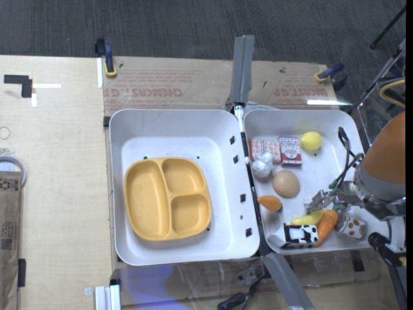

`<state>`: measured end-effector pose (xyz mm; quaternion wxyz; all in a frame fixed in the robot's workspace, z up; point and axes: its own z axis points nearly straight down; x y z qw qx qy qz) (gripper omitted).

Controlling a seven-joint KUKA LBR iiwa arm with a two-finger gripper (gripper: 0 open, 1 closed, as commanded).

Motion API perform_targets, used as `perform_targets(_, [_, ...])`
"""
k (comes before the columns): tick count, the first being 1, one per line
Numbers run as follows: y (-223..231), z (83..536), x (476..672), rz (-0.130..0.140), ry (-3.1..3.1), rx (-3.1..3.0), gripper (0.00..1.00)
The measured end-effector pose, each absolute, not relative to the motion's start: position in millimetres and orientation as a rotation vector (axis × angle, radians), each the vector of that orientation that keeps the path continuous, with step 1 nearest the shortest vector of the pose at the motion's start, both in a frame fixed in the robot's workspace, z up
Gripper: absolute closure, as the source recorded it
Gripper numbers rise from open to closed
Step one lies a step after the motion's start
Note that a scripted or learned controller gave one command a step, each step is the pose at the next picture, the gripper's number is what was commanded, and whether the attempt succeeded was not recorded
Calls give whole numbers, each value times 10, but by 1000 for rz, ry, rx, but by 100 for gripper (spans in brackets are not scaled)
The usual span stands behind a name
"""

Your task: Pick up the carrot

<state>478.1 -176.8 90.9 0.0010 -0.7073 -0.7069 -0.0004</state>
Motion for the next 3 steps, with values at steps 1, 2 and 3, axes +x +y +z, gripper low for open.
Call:
perform_targets(1, [-1632, 909, 5084, 0, -2596, -1766, 0])
perform_targets(2, [-1634, 1013, 5117, -6, -2601, -1774, 100])
perform_targets(3, [-1740, 1261, 4782, -1, -2262, -2181, 100])
